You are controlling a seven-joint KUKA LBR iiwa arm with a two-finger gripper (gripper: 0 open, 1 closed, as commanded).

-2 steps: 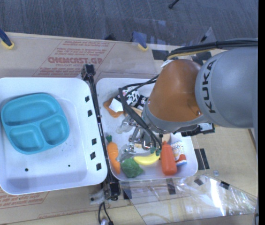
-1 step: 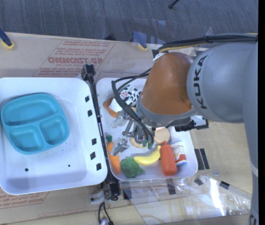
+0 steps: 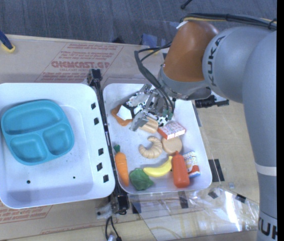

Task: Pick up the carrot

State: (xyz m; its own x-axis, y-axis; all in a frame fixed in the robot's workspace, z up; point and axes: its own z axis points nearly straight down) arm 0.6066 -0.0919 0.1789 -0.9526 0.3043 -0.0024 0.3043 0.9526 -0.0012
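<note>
While the gripper (image 3: pixel 147 112) hangs over the far part of the right bin (image 3: pixel 198 134), the carrot (image 3: pixel 121 167) lies untouched well nearer the camera from it and a little to its left, against that bin's left wall with its green top pointing back toward the tool. Whether the fingers are spread or closed I cannot tell, since the wrist and cabling blur together there, and nothing can be seen held between them. So the pick looks not yet begun: by my reading the arm has to travel toward the carrot, descend, close on it and lift. Counting what lies below and beside the tool: one carrot, one green leafy vegetable (image 3: pixel 140 179), one banana (image 3: pixel 159 169), one croissant (image 3: pixel 152 147), one red bottle (image 3: pixel 180 170), one small pink-and-white box (image 3: pixel 172 130), one orange scrap (image 3: pixel 118 115). Across in the left bin (image 3: pixel 11 195) sits one blue divided tray (image 3: pixel 36 130).
</note>
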